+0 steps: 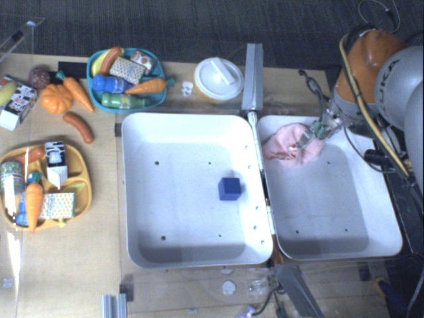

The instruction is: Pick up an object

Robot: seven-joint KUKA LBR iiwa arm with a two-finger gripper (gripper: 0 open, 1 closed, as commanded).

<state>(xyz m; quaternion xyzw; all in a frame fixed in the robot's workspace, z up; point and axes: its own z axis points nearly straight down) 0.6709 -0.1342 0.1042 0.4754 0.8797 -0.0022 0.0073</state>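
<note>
I've got the arm point(391, 78) reaching in over the right bin point(344, 237), wrist angled down toward that bin's top-left corner, I reckon because the only soft target sits there. The left bin point(165, 244) carries just a blue cube point(230, 188) near its middle, well apart from the action. Now the pink cloth point(286, 146), bunched against the divider side. The gripper point(317, 134) is down at its right edge, touching the folds; whether the jaws have closed on fabric, I can't tell from here.
</note>
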